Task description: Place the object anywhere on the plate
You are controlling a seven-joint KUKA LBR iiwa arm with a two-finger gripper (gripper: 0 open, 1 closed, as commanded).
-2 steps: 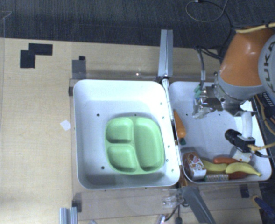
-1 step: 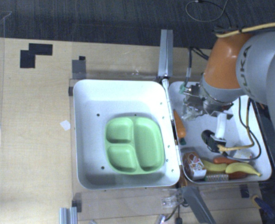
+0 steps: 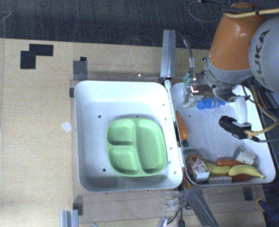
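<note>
A green divided plate lies in the left white bin. My gripper hangs over the far left part of the right bin, below the orange wrist band. A small blue object lies right beside the gripper, partly under the wrist. Whether the gripper has hold of it cannot be made out. The plate has three compartments with nothing in them.
An orange carrot lies along the right bin's left wall. At its near edge sit a round printed packet, a yellow banana, a red pepper and a small white cup. A black cable plug hangs from the arm.
</note>
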